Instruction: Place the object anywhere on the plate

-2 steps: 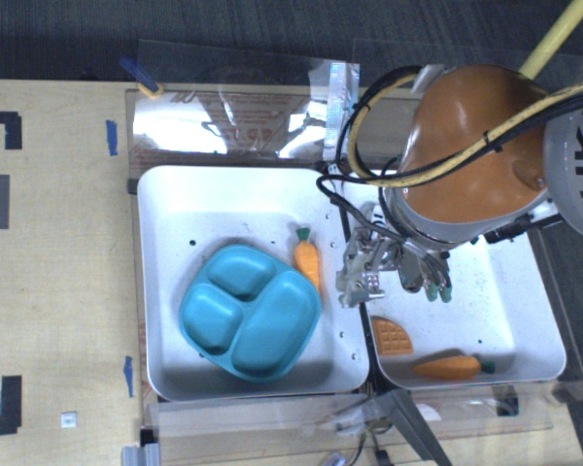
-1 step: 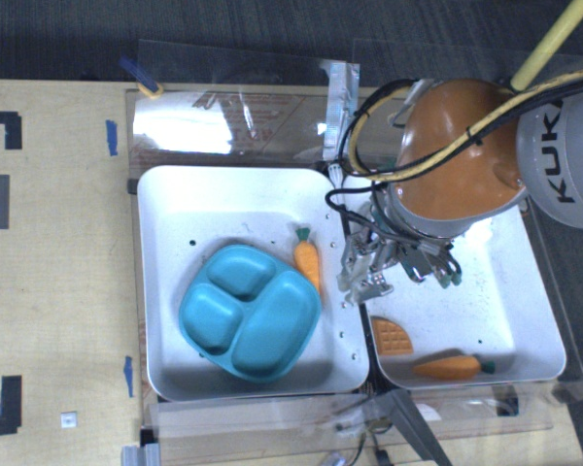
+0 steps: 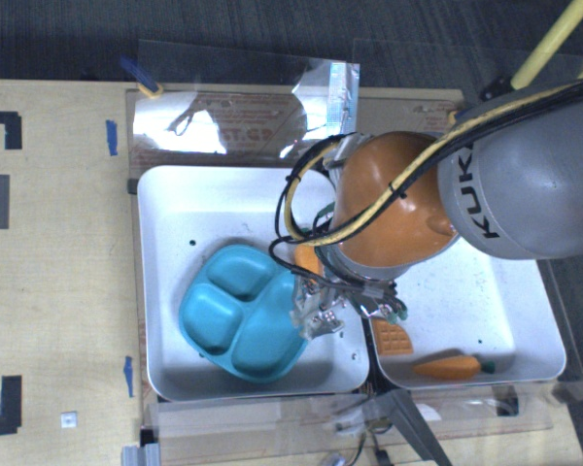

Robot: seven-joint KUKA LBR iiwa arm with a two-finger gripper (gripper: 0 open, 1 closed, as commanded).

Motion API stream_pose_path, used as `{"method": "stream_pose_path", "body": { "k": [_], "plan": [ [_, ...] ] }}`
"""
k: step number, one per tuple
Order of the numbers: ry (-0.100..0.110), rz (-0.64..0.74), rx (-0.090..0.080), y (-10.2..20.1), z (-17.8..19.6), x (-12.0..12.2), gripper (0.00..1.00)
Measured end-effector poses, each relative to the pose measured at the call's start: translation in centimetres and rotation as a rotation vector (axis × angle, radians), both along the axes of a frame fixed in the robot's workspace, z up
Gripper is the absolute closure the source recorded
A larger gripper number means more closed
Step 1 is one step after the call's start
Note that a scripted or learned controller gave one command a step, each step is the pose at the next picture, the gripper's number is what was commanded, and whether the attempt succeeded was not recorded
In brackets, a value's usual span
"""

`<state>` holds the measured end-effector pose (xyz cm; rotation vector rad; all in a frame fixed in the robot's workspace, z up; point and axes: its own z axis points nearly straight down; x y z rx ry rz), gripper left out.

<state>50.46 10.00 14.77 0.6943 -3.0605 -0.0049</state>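
Observation:
A blue plate [image 3: 238,309] with three compartments lies in the left white bin [image 3: 165,260], toward its front. My gripper [image 3: 316,316] hangs from the orange wrist at the plate's right edge, close to the wall between the two bins. A small orange piece [image 3: 308,258] peeks out from under the wrist, just above the plate's right rim; I cannot make out what it is or whether it is held. The plate's compartments that I can see have nothing in them.
In the right bin [image 3: 525,348], an orange waffle-like piece [image 3: 392,339] lies at the front left and a carrot [image 3: 447,365] along the front wall. The arm's big grey and orange body covers that bin's middle. A clear plastic sheet [image 3: 243,119] lies behind the left bin.

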Motion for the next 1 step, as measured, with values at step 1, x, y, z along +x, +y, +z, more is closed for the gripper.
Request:
{"method": "stream_pose_path", "body": {
  "k": [1],
  "plan": [
    [-0.001, 0.167, -0.001, 2.34, -2.59, -1.42, 1.00]
  ]
}}
